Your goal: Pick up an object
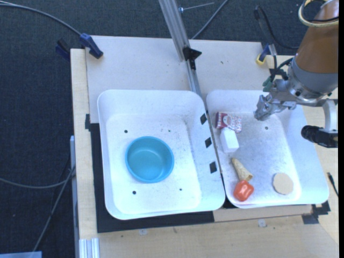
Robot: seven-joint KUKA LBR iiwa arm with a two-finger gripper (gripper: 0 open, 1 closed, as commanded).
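- Light wooden bench (140,63), with two shallow white bins side by side on it.
- Left bin (156,104), white with dark specks, rounded corners.
- Right bin (309,181), same white, same specks, touching the left bin along a shared edge where small black clips sit.
- Grey and orange arm (317,47) entering from about two o'clock, its wrist above the right bin's upper edge.
- Metal pole (174,20) slanting down from twelve o'clock to the gap between the bins.
- Blue round bowl (150,159), upright, open side up, at about seven o'clock within the left bin, alone there.
- Gripper (264,112) low over the right bin near its twelve o'clock edge; nothing visible between the fingers; whether spread or pressed together, cannot tell.
- Red and white packet (228,122), crumpled, at about ten o'clock in the right bin, near the gripper but apart from it, lying toward nine o'clock of it.
- White block (230,140), small and rectangular, just beside the packet at its six o'clock.
- Tan round disc (283,184), flat, at about five o'clock in the right bin, well apart from the gripper.
- Red pepper-like piece (243,190), glossy, at about seven o'clock in the right bin.
- Yellowish cone-shaped piece (242,169), tilted, its lower end touching or just beside the red piece at that piece's twelve o'clock.
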